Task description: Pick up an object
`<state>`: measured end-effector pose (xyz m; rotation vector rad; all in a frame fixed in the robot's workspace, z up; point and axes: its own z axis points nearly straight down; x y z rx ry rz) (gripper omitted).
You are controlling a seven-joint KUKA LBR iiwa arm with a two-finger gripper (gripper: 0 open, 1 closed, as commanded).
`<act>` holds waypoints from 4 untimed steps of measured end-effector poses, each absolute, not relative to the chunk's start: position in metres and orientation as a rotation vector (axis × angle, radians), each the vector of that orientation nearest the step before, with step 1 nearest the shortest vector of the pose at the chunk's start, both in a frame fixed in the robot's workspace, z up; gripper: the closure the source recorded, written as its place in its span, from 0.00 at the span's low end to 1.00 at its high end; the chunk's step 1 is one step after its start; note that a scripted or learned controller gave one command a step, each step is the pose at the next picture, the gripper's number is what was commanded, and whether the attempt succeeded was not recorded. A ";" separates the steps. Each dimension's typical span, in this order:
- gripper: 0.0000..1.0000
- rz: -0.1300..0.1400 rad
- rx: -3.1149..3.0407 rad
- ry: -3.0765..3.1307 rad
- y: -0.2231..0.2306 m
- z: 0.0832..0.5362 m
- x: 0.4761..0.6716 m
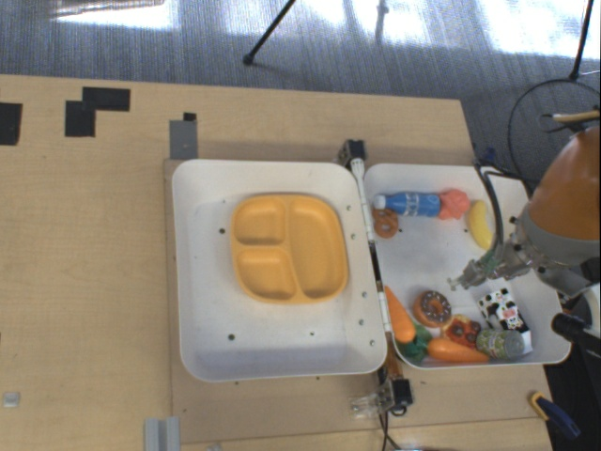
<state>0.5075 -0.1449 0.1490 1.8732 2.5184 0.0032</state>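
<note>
Over the right bin (427, 252), just beside the yellow banana (480, 224) on its near side, my fingers (481, 272) hung above bare white floor. Whether they were spread or closed I could not tell; nothing showed between them, so I was carrying no object. My grey arm, with its orange band (573, 191), reached in past that bin's right rim.

Taking the banana as my mark: to its left lay a pink ball (454, 203), and touching that ball, a blue bottle (411, 204) lying on its side with its cap pointing toward the divider. Below the bottle's cap end sat a small brown doughnut-like piece (386, 222). Well below the banana, near the bin's front wall, a frosted doughnut (434, 307) rested beside an upright-slanted carrot (401, 319). A second carrot (455, 351) lay along the front wall, with a small red toy (461, 330) just above it. Further right of these lay a black-and-white block (499, 308) and a greyish lump (502, 344).

Far left of the banana, across the divider, the left bin (207, 336) held a yellow three-part plate (286, 247) on the desk (84, 280).
</note>
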 end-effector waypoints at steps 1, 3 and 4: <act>1.00 0.000 1.518 2.745 -0.206 0.156 0.501; 0.00 0.003 1.118 2.898 -0.208 0.092 0.496; 0.00 -0.004 0.503 3.064 -0.183 0.093 0.498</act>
